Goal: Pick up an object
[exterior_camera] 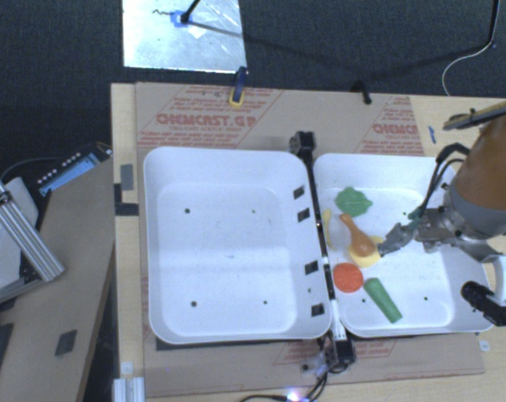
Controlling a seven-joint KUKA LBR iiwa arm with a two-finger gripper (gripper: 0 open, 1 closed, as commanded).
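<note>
From the camera above the bench, 2 shallow white plastic bins sit side by side on a brown printed cardboard sheet [211, 117], joined along a black hinged divider [313, 224]. The left white bin [165, 308] shows a bare floor with a few small dark dots. The right white bin [441, 316] holds 4 small toys clustered near its left wall: a green leafy plastic piece [353, 200] toward the far side, an orange and yellow drumstick-shaped toy [361, 243] just below it, a round red-orange disc [348, 278] near the divider, and a green cylindrical stick [383, 299] lying at a slant just right of the disc. The grey arm with its orange band [492, 174] reaches in from the right edge over the right bin. Its dark 2-finger gripper [393, 242] sits low with its tip just beside the right end of the drumstick-shaped toy, seemingly touching it; whether the fingers are apart or together cannot be told, as they blur into one dark shape, and no toy is seen between them. Beyond the bench, a shiny silver foil square [183, 22] lies on dark carpet, and a small yellow clip [236, 98] rests at the far edge of the cardboard.
</note>
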